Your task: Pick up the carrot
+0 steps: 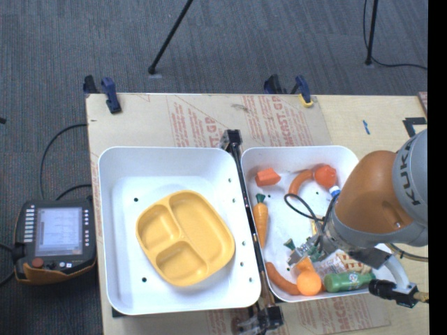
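Dark grey carpet filled the top of the frame, w/ tripod legs (174, 28) crossing it, and below sat a cardboard-topped bench (174, 114) held by blue clamps (110, 94). Two white bins lay side by side at centre frame. The left bin (119, 187) held a yellow divided plate (185, 237). The right bin (335, 152) held toy food: the carrot (260, 218) lay lengthwise against the bin's left wall, green top toward the upper frame, apart from the other items. An orange block (267, 178) sat above it, a curved orange sausage (300, 181) to its right, an orange ball (309, 283) and a green bottle (348, 281) at lower right.

The gripper (307, 248) hung low in the lower middle of the right bin, over the clutter near the ball, well right of the carrot; whether it was apart or together I cannot tell (arm body blocked the view).

To do the step well, I'd judge: shift toward frame left, line up over the carrot's mid-body, close across its narrow width. The bin wall sat touching close, so one side had little room; a slight inward offset should help.

Readable writing: "KUKA" on the arm (412, 180); red print on the cardboard, inverted, not legible. A teach pendant (56, 239) lay at lower left, screen text too small.
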Motion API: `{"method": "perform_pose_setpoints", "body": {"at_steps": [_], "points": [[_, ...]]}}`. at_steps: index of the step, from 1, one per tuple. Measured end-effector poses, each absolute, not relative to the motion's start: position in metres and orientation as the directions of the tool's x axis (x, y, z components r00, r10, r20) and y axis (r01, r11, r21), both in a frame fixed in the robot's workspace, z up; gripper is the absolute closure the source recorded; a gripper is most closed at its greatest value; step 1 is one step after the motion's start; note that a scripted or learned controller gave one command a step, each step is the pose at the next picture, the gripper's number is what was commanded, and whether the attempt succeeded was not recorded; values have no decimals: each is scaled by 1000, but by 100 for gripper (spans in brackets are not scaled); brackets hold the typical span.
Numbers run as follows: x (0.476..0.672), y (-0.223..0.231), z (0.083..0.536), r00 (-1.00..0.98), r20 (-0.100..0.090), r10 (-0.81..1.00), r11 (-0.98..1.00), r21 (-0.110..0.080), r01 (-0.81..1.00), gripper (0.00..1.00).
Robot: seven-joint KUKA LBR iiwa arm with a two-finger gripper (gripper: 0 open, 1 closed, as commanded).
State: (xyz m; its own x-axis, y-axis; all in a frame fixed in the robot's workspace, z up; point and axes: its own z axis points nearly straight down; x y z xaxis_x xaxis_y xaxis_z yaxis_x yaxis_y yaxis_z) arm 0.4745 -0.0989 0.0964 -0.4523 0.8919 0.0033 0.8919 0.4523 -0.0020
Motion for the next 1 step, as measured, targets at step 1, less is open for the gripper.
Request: {"method": "perform_pose_setpoints", "body": {"at_steps": [1], "points": [[476,-48,187,-171,1,985,171,-2,985,100]]}}
